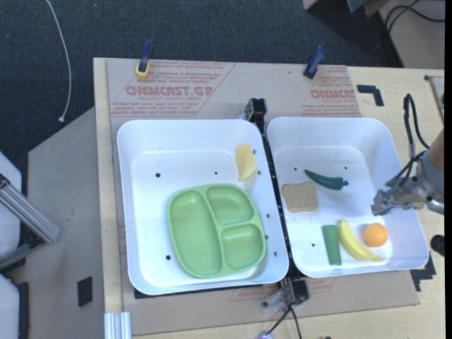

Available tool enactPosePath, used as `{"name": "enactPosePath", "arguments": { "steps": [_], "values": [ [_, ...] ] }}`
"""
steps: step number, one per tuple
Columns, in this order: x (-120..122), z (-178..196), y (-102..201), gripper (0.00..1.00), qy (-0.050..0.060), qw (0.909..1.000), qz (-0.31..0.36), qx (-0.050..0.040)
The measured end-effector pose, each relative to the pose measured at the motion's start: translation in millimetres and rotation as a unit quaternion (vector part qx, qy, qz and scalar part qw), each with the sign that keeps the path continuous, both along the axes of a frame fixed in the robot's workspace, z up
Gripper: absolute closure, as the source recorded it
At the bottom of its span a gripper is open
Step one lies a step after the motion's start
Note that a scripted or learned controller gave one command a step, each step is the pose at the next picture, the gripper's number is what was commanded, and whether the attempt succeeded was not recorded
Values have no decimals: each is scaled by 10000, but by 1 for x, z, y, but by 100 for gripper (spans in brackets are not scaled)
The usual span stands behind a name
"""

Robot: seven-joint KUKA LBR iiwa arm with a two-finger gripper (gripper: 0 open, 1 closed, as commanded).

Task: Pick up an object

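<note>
The left bin [134, 189] holds a green divided plate [215, 229], and a yellow wedge [246, 163] lies by the wall at about one o'clock from it. In the right bin [296, 260], a slice of bread [301, 197] sits near the middle wall, a dark green pepper [326, 180] at one o'clock from it. A green stick [331, 244], a banana [355, 241] and an orange [376, 234] are crowded together (banana just beside both neighbours) toward five o'clock. The gripper [385, 202] hovers just past twelve o'clock of the orange; whether it is spread or pinched I cannot tell. Likely trouble: a round orange rolling away, or a descent that nudges the banana because the three lie so close.
</note>
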State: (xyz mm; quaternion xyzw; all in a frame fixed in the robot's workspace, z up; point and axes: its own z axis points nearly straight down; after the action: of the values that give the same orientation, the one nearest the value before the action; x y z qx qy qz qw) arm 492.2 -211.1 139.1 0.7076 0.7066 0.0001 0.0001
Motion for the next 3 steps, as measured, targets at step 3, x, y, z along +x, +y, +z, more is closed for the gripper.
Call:
{"name": "enactPosePath", "arguments": {
  "steps": [3],
  "values": [
    [3, 131, -2, 100, -26, 10000, 16, -17]
  ]
}}
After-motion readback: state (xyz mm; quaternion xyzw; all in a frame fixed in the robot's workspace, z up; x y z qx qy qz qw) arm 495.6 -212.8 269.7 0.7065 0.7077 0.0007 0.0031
